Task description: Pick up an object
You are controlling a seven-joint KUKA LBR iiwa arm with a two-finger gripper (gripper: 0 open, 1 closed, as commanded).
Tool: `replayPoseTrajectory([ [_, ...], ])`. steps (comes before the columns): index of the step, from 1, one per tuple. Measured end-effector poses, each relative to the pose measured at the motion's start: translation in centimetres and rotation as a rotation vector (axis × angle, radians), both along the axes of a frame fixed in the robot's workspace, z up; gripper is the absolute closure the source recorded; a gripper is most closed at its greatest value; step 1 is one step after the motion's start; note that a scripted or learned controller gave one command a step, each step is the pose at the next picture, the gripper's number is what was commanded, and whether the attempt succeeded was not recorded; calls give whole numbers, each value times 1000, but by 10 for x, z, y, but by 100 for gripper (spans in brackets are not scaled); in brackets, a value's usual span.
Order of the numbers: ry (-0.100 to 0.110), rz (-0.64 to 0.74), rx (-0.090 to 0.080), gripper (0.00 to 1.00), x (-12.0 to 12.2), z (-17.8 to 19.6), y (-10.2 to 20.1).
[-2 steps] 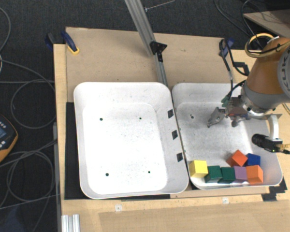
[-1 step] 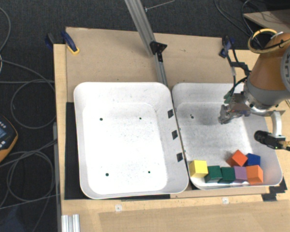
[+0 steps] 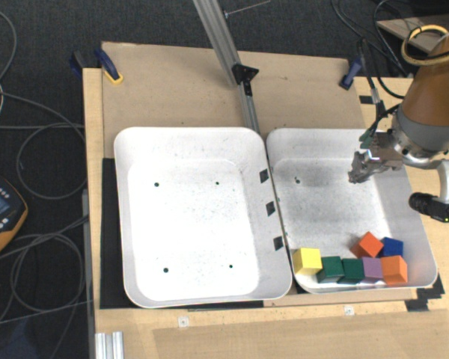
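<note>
1. Two white bins on the desk [image 3: 209, 73]: left bin [image 3: 135, 200], right bin [image 3: 322, 148].
2. Seven blocks [image 3: 352, 264] cluster along the right bin's near edge, a row running left-right.
3. Gripper [image 3: 357, 172] hovers above; finger state unclear.

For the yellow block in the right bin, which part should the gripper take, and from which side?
Probably from straight above, closing on the far and near faces of the yellow block. Its left side is free, but a green block sits against its right, and the right bin's rim is close in front, so the near finger has little room.
</note>
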State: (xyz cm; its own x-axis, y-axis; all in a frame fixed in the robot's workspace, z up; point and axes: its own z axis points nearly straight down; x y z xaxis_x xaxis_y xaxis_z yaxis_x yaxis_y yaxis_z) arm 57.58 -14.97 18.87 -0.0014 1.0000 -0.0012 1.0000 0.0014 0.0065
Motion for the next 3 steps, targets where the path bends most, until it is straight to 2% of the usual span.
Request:
replayPoseTrajectory([
  [1,-2,1,0,100,12,56,4],
  [2,0,0,0,100,13,101,4],
  [3,8,4,3,100,13,86,51],
])
